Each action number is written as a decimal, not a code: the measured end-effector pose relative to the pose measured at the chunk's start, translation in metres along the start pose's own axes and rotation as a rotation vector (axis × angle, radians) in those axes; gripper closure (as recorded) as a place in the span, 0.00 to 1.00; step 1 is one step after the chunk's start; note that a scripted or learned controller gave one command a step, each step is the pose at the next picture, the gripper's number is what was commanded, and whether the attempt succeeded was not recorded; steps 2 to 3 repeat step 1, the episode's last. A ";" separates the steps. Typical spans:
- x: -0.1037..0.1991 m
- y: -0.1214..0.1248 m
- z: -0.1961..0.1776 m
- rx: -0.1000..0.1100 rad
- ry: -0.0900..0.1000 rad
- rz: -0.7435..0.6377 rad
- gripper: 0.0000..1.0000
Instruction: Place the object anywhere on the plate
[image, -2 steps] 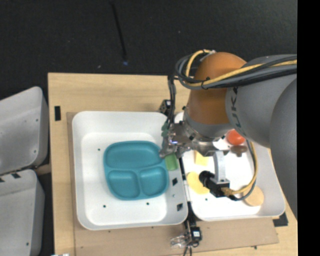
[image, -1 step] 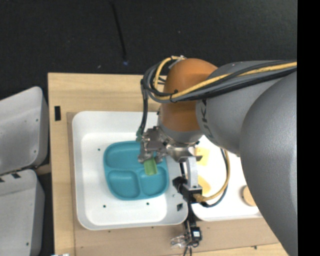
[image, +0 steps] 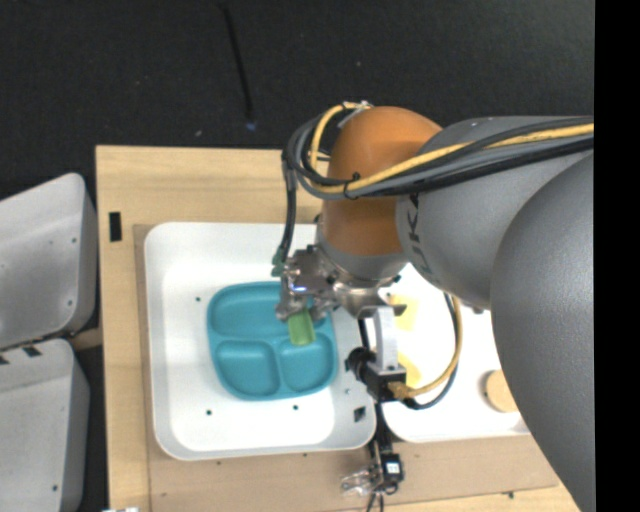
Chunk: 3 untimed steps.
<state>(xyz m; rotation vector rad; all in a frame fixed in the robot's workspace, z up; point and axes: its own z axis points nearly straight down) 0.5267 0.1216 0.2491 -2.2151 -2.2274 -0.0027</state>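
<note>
A blue divided plate (image: 250, 345) lies in the middle of the left white bin (image: 170, 330). My gripper (image: 300, 308) hangs over the plate's right side, under the orange wrist band. A small green object (image: 300, 331) pokes out from between the fingertips, its lower end over the plate's right compartments. The gripper is shut on it. The wrist hides the object's upper end.
The right bin (image: 450, 428) holds a yellow item (image: 405, 312) partly behind the arm and a tan round piece (image: 497, 390) near the arm's edge. A cable loops beside the bin divider. A small metal clip (image: 368, 482) lies on the bench's front edge.
</note>
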 end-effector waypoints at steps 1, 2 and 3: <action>0.000 0.000 0.001 0.001 -0.001 0.000 0.00; 0.000 0.000 0.001 0.001 -0.001 0.000 0.00; 0.000 0.000 0.001 0.001 -0.001 0.000 0.00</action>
